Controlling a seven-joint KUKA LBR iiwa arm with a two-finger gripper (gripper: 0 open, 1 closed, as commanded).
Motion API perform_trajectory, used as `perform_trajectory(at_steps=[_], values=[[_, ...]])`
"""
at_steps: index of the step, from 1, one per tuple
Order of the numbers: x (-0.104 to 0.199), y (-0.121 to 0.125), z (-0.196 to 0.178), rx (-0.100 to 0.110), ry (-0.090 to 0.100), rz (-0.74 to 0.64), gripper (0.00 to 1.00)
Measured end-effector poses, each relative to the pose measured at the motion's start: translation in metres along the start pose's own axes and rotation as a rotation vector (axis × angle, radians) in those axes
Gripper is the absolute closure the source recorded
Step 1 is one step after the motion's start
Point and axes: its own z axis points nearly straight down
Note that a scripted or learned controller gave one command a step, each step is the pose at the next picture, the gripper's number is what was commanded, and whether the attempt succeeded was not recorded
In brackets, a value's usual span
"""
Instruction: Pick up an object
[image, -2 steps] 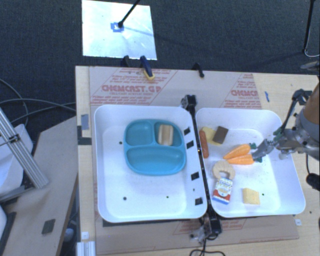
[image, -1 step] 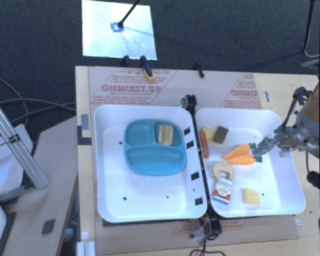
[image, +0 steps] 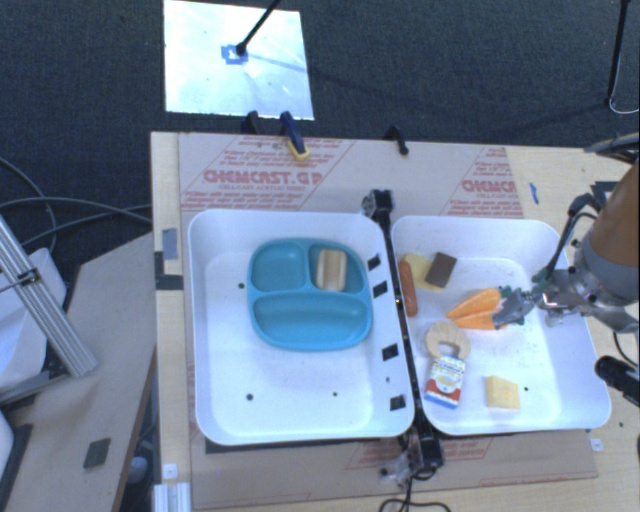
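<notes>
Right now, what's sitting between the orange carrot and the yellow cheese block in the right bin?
Camera view: bare white bin floor separates the carrot from the cheese block; nothing lies between them.

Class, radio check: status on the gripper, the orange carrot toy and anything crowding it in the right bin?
Gripper at the carrot's right end; grasp unconfirmed. Carrot lying flat in right bin. Close by: hot dog, brown block, small carton.

Robotics lab, bench (image: 250, 165) clamped down, white bins (image: 215, 330), aluminium frame (image: 40, 300), cables (image: 60, 205)
</notes>
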Motion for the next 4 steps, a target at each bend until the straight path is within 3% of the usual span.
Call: perform_trajectory(at_steps=[2,3,4], values=[[-0.002,0.001,0.104,0.002,0.001,0.000,0.00],[-0.002,0.002,0.108,-0.001,0.000,0.001,0.00],[-0.002,0.003,0.097,-0.003,0.000,0.000,1.00]])
